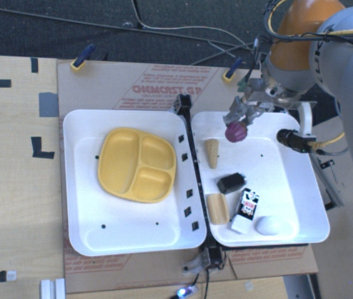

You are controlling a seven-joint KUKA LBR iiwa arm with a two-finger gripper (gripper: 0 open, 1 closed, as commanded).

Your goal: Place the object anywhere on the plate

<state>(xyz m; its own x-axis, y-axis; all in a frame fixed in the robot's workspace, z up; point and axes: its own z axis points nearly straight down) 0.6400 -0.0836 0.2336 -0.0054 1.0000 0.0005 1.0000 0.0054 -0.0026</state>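
A yellow divided plate lies in the left bin. My gripper hangs over the far part of the right bin, and a small purple-magenta object sits between its fingertips, held above the bin floor. The gripper is well to the right of the plate, across the divider between the bins.
In the right bin lie a tan cone, a black block, a tan bread-like piece, a black-and-white carton and a white rounded object. Blue-and-yellow clamps hold the cardboard at the back.
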